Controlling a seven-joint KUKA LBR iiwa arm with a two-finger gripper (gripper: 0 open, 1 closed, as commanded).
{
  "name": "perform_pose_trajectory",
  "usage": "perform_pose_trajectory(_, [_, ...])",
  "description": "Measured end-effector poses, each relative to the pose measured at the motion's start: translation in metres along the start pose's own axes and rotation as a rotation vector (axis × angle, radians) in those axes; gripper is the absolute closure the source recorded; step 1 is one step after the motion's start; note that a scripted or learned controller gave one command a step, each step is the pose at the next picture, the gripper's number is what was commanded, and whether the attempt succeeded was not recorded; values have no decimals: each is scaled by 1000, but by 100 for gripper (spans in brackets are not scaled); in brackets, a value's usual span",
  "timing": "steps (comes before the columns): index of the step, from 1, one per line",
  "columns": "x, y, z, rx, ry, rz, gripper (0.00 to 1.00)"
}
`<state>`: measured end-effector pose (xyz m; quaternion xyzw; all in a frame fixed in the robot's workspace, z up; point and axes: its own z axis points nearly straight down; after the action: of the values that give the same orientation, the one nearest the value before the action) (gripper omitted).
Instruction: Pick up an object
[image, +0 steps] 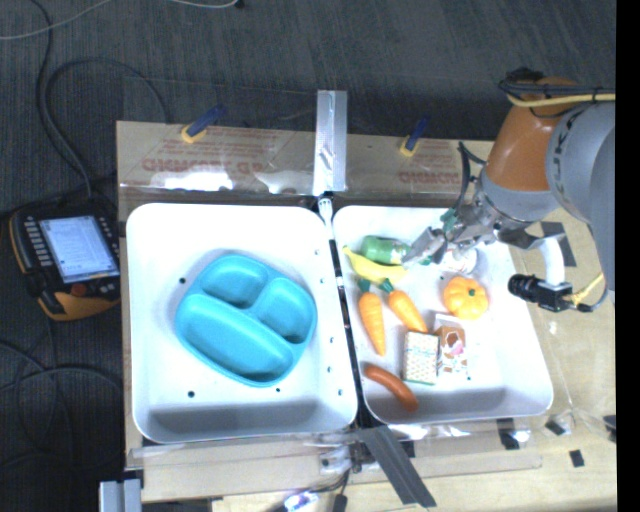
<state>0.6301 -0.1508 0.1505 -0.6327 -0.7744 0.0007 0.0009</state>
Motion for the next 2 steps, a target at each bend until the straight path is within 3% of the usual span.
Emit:
perform_pose_trajectory(1, [56,-31,60,-12,-6,-39,0])
perform_pose_trajectory(2, [57,-29,50,-16,-3,-39,100])
